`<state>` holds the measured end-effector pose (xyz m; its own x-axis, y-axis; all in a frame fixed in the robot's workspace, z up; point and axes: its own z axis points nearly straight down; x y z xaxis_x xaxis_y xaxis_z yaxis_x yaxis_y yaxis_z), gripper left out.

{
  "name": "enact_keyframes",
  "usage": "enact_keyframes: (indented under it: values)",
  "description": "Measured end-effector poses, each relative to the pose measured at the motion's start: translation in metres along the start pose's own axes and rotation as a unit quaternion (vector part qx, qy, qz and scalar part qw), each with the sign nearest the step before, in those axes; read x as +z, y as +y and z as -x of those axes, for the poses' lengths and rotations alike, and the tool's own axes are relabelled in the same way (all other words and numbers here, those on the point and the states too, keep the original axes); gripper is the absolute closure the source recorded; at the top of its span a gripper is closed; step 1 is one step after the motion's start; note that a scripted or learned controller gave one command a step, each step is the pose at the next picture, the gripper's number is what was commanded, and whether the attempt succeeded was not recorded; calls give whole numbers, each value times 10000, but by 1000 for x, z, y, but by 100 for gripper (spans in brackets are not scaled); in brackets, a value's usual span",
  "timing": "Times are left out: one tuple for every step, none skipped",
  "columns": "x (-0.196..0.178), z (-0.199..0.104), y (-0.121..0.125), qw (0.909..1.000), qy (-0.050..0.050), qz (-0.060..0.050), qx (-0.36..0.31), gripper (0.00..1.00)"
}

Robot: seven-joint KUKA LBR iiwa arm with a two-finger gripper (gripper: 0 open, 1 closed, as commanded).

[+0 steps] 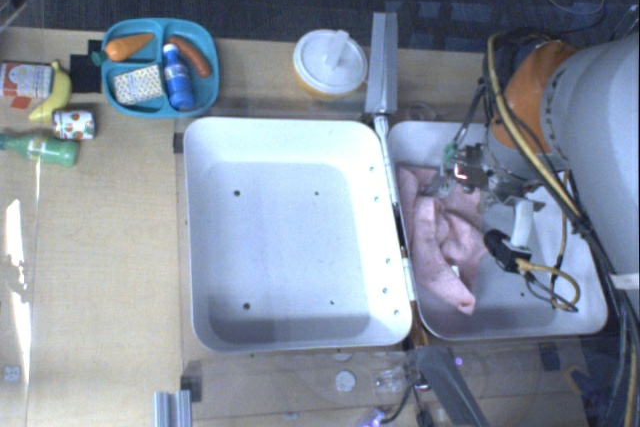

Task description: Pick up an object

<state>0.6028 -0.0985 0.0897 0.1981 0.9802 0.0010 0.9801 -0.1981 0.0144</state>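
2 bins [290, 140], 1 pink cloth [445, 250], 1 hand [470, 173]

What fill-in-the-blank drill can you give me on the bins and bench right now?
1. The pink cloth lies in the ____ bin.
2. The blue tray sits on the bench beyond the ____ bin.
3. The arm's band above the wrist is ____.
4. The tool is over the ____ cloth.

Missing words: right; left; orange; pink
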Motion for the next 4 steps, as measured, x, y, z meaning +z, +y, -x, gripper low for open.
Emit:
enact_keyframes:
  values:
    - [-12, -1, 2, 10000, -6, 26, -49, 100]
    - [-11, -1, 2, 10000, -7, 24, -48, 0]
    - [1, 20, 12, 9990, 4, -13, -454, 0]
    - [1, 40, 11, 9982, 3, -9, -608, 0]
